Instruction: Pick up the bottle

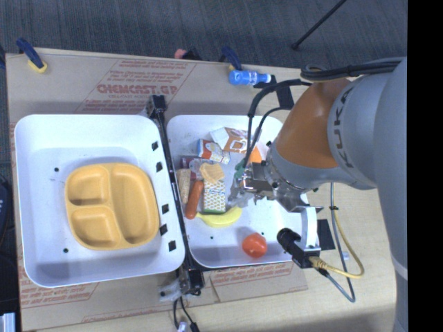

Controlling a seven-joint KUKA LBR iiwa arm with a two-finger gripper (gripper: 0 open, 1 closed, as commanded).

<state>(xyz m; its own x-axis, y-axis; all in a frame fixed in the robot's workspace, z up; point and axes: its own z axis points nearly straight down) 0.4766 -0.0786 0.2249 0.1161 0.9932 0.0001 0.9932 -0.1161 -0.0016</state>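
Observation:
The right bin (273, 126) holds a pile of toy food and packs. My gripper (239, 185) is low over the pile's right side, just above a waffle-patterned piece (214, 198) and a yellow banana-like piece (223, 218). A pale, clear-looking item (196, 165) that may be the bottle lies at the pile's left, about a hand's width left of the gripper. A small blue bottle-shaped thing (248, 78) lies on the bench beyond the bin's far rim. The wrist hides part of the pile.
The left bin (34, 151) holds a yellow divided tray (111, 205). In the right bin also lie a reddish sausage (193, 199), an orange ball (254, 245) near the front wall, and cartons (228, 142) at the back. Cables hang at the right.

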